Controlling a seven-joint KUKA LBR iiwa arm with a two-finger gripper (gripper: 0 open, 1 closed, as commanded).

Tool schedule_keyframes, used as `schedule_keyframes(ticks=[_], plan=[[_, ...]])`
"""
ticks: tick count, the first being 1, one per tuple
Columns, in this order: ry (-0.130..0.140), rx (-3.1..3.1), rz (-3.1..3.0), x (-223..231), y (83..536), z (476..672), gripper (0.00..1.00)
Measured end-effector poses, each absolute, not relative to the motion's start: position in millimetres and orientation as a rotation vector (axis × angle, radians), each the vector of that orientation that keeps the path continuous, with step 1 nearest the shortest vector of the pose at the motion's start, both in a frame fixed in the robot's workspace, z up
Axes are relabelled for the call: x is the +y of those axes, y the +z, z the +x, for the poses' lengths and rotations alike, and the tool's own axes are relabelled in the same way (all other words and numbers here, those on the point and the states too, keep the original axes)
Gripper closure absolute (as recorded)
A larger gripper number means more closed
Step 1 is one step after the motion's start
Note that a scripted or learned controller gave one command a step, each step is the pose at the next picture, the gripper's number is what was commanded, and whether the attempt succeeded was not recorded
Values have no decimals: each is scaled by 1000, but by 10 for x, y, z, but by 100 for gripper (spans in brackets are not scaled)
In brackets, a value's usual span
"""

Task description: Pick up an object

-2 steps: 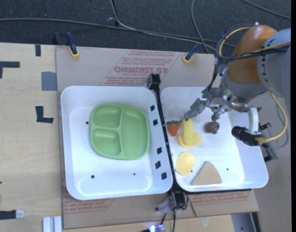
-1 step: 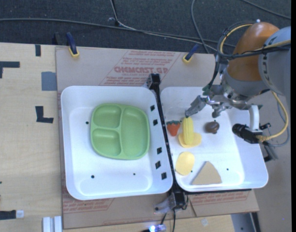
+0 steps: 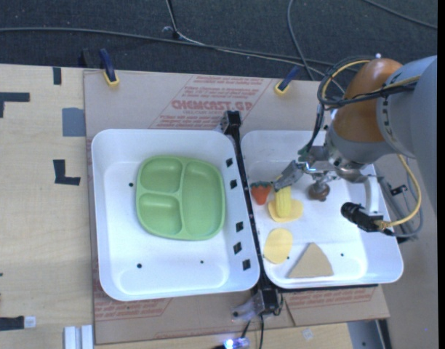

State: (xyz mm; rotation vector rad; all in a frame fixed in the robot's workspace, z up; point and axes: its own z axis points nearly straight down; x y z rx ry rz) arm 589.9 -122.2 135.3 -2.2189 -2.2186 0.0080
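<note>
In the right bin lie a small red-orange piece, a yellow ridged piece, a yellow round piece and a tan wedge. My gripper hangs over the middle of this bin, just above and right of the yellow ridged piece. It is open, with one finger reaching left toward that piece and the other to the right. Nothing sits between the fingers.
A green divided plate lies in the left bin. A black divider with clips runs between the bins. The arm's cables and a black fitting hang over the right bin's right side.
</note>
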Motion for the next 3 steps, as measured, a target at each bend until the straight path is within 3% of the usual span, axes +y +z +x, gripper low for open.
schedule_keyframes(ticks=[1, 2, 3], plan=[[4, -2224, -2223, -1229, 829, 5897, 0], [0, -2226, -2221, -1219, 963, 5908, 100], [-4, -2226, -2221, -1204, 1554, 5998, 100]])
